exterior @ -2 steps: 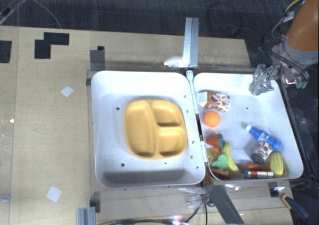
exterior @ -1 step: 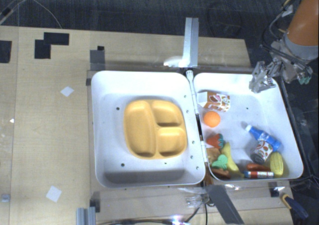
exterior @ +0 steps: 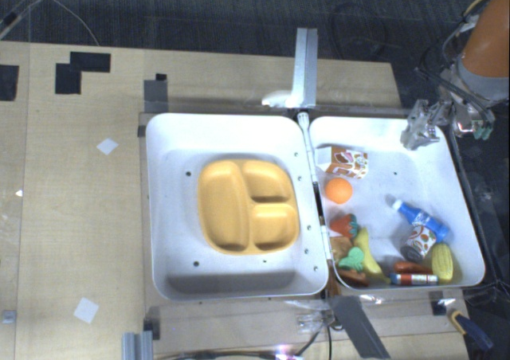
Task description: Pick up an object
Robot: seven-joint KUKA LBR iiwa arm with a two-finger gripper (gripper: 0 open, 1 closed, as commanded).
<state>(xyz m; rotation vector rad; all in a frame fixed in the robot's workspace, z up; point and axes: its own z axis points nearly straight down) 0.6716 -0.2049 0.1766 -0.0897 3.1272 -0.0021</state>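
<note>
Inside the left white bin (exterior: 159, 215) lies a yellow divided plastic tray (exterior: 247, 205); small toys, an orange ball (exterior: 339, 190) among them, fill the right bin (exterior: 462, 191), where the gripper (exterior: 420, 129) hangs, grip unreadable.

I see a yellow tray (exterior: 245, 205) in a white bin (exterior: 167, 191), an orange ball (exterior: 339, 190), a blue bottle (exterior: 420, 220), a brown-and-white patterned packet (exterior: 348, 162).

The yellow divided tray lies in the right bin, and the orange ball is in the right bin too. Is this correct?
One part is wrong. The camera view shows the yellow divided tray in the left bin, not the right. The orange ball is indeed in the right bin.
</note>
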